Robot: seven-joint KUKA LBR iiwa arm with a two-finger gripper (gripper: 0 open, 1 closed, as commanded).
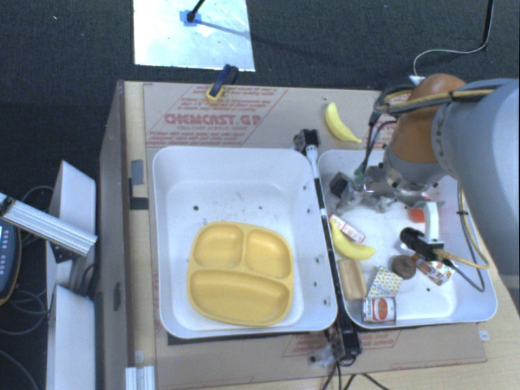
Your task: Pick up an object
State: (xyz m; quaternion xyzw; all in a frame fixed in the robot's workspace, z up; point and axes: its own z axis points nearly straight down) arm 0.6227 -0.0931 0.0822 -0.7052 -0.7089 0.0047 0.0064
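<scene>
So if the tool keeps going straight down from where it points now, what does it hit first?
Most likely bare floor of the right bin. The tool hangs over its upper left part, with a small dark object just beside it. Depth is unclear, so it may clip that object.

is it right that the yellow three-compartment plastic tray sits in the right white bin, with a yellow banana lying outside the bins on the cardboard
Not quite. The camera view shows the yellow three-compartment plastic tray in the left white bin, not the right. The yellow banana does lie outside the bins on the cardboard.
</scene>
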